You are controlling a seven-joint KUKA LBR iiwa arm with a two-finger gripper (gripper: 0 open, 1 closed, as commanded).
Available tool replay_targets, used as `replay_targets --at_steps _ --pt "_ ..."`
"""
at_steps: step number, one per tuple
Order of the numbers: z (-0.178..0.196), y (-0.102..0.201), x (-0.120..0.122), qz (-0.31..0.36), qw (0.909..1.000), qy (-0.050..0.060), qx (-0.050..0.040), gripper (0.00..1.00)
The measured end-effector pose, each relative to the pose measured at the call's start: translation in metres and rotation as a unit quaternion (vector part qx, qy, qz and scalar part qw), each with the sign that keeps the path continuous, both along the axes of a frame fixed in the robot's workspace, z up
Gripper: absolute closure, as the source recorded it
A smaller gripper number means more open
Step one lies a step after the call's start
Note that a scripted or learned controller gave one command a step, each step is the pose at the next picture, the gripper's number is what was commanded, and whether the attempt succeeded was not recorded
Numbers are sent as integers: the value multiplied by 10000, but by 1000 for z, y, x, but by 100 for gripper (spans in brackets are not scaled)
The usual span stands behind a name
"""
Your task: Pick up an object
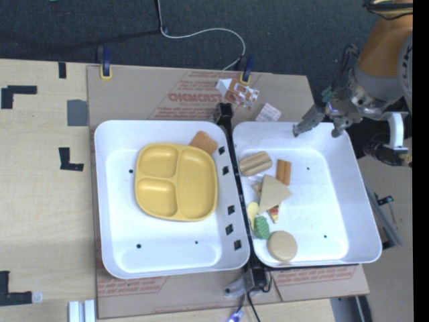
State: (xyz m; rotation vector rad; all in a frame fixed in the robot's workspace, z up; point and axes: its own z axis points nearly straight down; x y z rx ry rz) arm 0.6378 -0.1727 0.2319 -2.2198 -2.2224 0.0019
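Note:
Several toy food pieces lie along the left side of the right bin (335,200): a tan bun (255,163), an orange-brown stick (283,172), a beige wedge (273,193), a small yellow piece (252,211), a green piece (261,227) and a round tan disc (282,245). My gripper (319,127) hangs over the bin's far rim at the upper right. Its fingers are spread open with nothing between them. It stands well to the right of and behind the bun.
The left bin (117,206) holds a yellow divided plate (177,182) and a brown piece (203,141) by its far right corner. Small cards (238,92) and a cable (201,32) lie behind the bins on the cardboard.

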Motion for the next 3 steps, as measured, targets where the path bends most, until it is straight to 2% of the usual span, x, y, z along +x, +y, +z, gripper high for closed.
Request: replay_targets --at_steps 1,2,3 --pt "-155 -32 -1 -13 10000 15 -1 0" --pt "-147 25 27 26 10000 -11 6 0" --pt "-146 7 -26 -10 10000 -6 -7 0"
